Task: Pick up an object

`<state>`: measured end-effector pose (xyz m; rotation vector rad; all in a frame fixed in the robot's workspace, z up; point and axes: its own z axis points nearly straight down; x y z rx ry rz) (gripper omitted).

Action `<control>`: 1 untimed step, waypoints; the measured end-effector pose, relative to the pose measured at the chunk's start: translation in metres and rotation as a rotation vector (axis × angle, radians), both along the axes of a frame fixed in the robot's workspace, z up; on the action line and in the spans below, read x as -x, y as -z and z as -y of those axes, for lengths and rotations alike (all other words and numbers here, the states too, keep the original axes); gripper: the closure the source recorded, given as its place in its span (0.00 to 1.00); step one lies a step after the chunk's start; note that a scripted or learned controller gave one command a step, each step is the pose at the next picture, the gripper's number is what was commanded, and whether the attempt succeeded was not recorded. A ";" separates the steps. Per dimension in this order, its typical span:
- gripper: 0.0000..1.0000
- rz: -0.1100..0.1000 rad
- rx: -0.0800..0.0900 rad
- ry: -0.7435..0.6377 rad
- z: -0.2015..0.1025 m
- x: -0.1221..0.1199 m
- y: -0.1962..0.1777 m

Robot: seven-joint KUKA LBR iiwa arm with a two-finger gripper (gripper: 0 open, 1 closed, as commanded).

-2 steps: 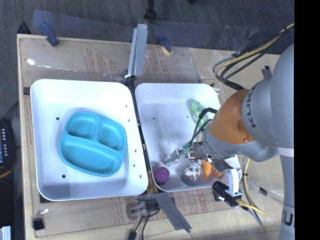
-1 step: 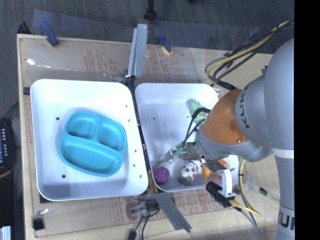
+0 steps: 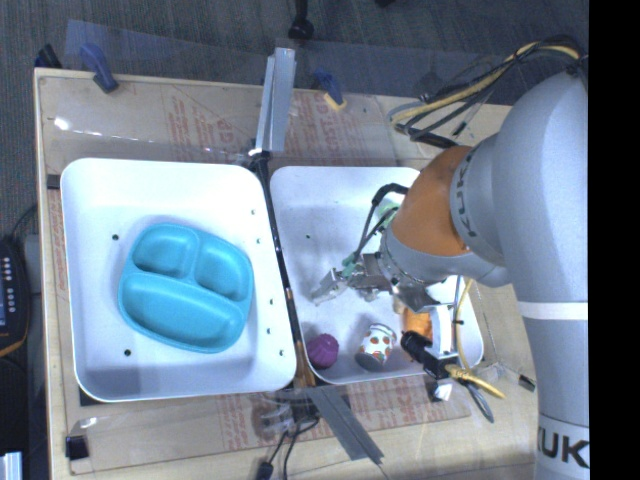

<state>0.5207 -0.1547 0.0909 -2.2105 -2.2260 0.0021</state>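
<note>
On the worktop (image 3: 150, 108), the left bin (image 3: 85, 198) carries a blue divided tray (image 3: 188, 286) lying flat in its middle, well apart from the arm's reach for now. In the right bin (image 3: 310, 198), a purple ball (image 3: 322, 349) and a speckled egg-shaped object (image 3: 376, 345) rest near the front wall, probably because loose round things settle there. The claw (image 3: 330, 286) hangs low over that bin's middle, just behind those candidates; whether it is wide or narrow cannot be told, and nothing shows between its tips.
</note>
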 end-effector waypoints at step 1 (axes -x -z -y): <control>0.00 0.002 0.002 -0.002 0.000 0.044 0.000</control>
